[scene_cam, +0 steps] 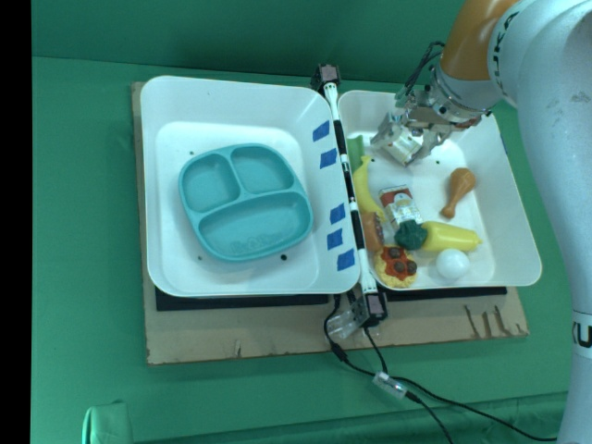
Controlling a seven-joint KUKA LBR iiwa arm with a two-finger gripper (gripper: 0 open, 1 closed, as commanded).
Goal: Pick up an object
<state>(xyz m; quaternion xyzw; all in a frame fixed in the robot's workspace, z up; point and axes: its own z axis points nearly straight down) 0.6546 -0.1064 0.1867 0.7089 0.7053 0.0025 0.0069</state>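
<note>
Several toys lie untouched in the right bin point(518, 248): a banana point(363, 191), a chicken leg point(458, 189) right of it, a white egg point(452, 264) below. Nothing is lifted yet; the claw point(404, 146) hovers above the banana, apparently open and empty.

Bins point(185, 100) glossy white plastic. Teal tray point(245, 202) smooth matt plastic. Toy food, e.g. banana point(366, 189), shiny plastic. Base board point(277, 340) rough brown cardboard. Green cloth point(74, 248) matt. Arm point(555, 109) grey, speckled matt; orange band point(481, 12) glossy.
</note>
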